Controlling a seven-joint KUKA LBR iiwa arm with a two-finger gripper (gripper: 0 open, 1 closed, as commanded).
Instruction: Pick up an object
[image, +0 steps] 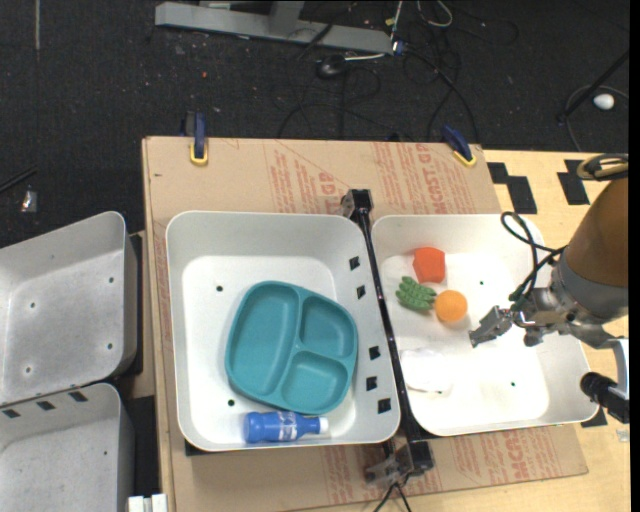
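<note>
In the left bin (190, 300) a teal divided plate (291, 346) and a blue bottle (284, 427) are seen. In the right bin (520, 400) lie a green toy (415, 294), a red block (429, 264) and an orange ball (452, 306). The gripper (492, 328) is placed just right of and below the ball; whether it is parted cannot be told.

Two shallow white bins side by side on brown cardboard-covered bench (300, 170). Left white bin (190, 330), right white bin (520, 400), black divider strip (375, 300) between them. Two clamps with yellow-blue handles at far bench edge: one left (198, 140), one right (460, 145). Grey perforated metal panels (60, 300) left of bench. Dark speckled floor (90, 90) behind, black cables (470, 70) and grey metal bar (270, 28) lying on it.
</note>
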